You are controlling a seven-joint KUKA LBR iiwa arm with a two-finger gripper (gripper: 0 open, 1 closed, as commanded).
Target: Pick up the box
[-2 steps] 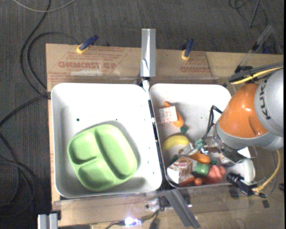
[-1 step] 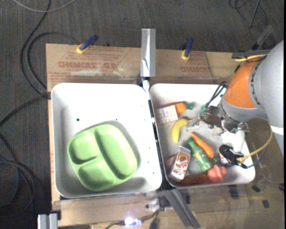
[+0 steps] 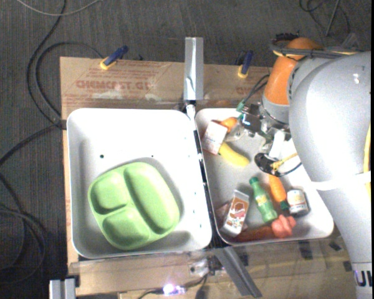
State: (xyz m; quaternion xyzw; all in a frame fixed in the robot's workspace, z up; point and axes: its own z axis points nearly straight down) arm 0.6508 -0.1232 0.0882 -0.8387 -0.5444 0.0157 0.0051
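In right bin [image 3: 324, 226], upper left corner: box [image 3: 214, 136], lying beside banana [image 3: 234, 156]. Above bin's upper middle: gripper [image 3: 252, 122], near box, not touching. Grip state: cannot tell.

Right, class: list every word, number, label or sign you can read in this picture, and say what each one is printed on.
"CHEMCEST"-like red print, mirrored and faint, on the cardboard sheet under the bins: not surely readable.
Carton lying in the right bin: picture label, lettering too small to read.
Carton at the bin's top: print too blurred.
Green bottle and small can: labels unreadable.
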